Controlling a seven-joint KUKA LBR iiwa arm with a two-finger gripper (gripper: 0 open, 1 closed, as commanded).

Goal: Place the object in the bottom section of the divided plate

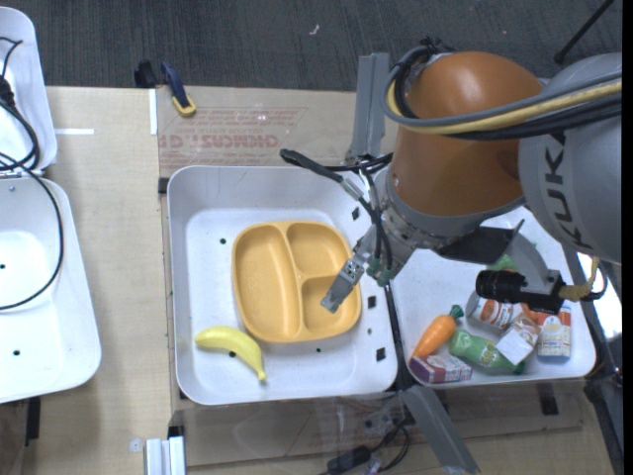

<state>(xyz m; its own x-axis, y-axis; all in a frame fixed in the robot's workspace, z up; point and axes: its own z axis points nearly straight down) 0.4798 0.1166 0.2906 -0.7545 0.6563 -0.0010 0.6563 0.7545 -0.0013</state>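
**Q:** Two bins, then? Nearest thing first, please.

**A:** Two white bins side by side on the table (109, 166). Nearest, in the left bin (178, 295), a banana (232, 344) on the bare floor, close to the front wall. Probably the task's thing.

**Q:** Touching the plate?

**A:** Just beside the near left rim of the yellow divided plate (262, 280), seemingly a sliver apart. Long axis running from left to near right, gently curved.

**Q:** And which way from the claw?

**A:** Nearer and to the left of the claw (341, 290), past the plate's near edge. Claw hanging tilted over the small near-right compartment. Cannot tell how far open, nor whether anything is in its grip: too small, grey against shadow.

**Q:** Room for moving?

**A:** Open white floor left of the banana and to its right along the front wall. Front wall close on the near side, so likely best reached from above, closing across the short axis. Bottom section judged to be that near-right compartment, already under the claw. A short carry back, if so.

**Q:** Anything farther off?

**A:** To the right, beyond the shared wall, the right bin (435, 290) with a carrot (435, 332), a green pouch (482, 352) and small cartons, all well apart from the banana. Above the claw, the arm's bulky orange band (465, 132). Farthest back, a cardboard sheet (247, 132) and a blue and yellow clamp (176, 92).
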